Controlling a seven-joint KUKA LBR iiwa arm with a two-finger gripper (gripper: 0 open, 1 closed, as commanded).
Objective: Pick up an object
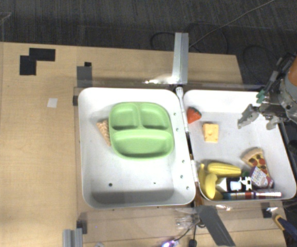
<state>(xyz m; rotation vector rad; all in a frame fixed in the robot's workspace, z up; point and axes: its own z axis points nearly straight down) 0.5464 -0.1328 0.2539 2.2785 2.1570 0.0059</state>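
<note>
White bins sit side by side on a pale wooden bench (30, 153), and that's pretty much the whole setup. The left bin (94, 184) has a green divided plate (140, 129) sitting in its upper middle, and there's a tan crumbly-looking snack thing (104, 131) tucked just beside the plate's left edge, partly under it from what I can see. The right bin (230, 148) is where all the loose stuff is: a red strawberry-ish piece (193, 116) up near the top left corner right by the divider, a yellow cheese block (211, 132) just to the right and below it, and then a pile along the bottom edge. That pile has a banana (218, 170) lying across the lower left, a pizza slice (253, 157) to its right, a small colourful packet (260, 177) just below the pizza, and a marker (254, 194) lying flat along the bottom wall, touching the banana end of the heap. The gripper (258, 116) is at the right side of the frame, over the upper right part of the right bin, well apart from the pile and the cheese. Its fingers are spread wide with nothing between them, so it isn't holding anything. Dark carpet and a couple of cables run across the top of the frame.
</note>
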